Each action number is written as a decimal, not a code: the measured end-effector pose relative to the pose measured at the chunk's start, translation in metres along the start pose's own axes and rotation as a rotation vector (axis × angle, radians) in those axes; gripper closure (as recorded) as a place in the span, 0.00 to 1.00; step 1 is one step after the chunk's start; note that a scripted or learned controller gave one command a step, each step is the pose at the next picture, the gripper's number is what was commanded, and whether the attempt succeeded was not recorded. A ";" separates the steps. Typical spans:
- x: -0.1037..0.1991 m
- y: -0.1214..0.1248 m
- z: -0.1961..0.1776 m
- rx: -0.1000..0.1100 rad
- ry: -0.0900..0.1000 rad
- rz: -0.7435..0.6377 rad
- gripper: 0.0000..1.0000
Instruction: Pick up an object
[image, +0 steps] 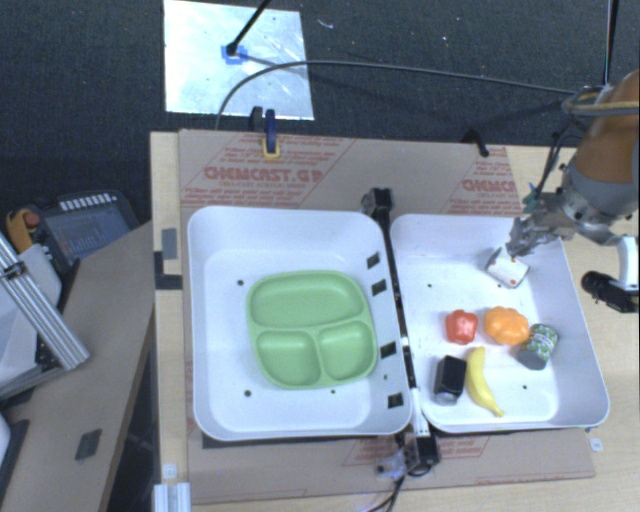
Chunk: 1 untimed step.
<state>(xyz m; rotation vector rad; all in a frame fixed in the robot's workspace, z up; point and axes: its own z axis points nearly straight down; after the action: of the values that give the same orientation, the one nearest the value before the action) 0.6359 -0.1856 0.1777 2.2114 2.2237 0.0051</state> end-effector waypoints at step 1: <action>0.000 0.002 -0.051 -0.002 -0.001 -0.001 1.00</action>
<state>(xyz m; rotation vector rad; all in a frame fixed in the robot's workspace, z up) 0.6377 -0.1859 0.2288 2.2094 2.2235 0.0061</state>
